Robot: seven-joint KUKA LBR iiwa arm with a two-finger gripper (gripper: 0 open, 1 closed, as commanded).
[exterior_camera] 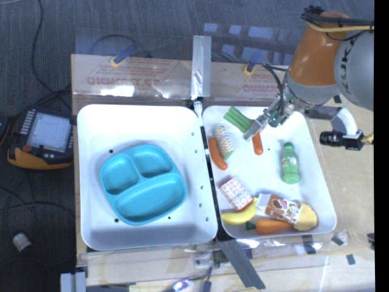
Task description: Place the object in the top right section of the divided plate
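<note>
The blue divided plate [143, 181] lies in the left white bin [91, 126], with its top right section [152, 159] bare. My gripper [260, 125] hangs over the far part of the right bin [316, 145]. It sits just right of a green ridged piece [237, 119] and just above a small red-orange piece [258, 143]. I see nothing held in it. The grey wrist with its orange band [316, 53] rises behind it at the upper right.
The right bin also holds a pale corn-like piece [223, 140], an orange sausage shape [217, 154], a green bottle [290, 162], a red-and-white packet [234, 193], a banana [238, 215], a carton [279, 208] and a carrot [270, 227]. A raised divider [205, 163] separates the bins.
</note>
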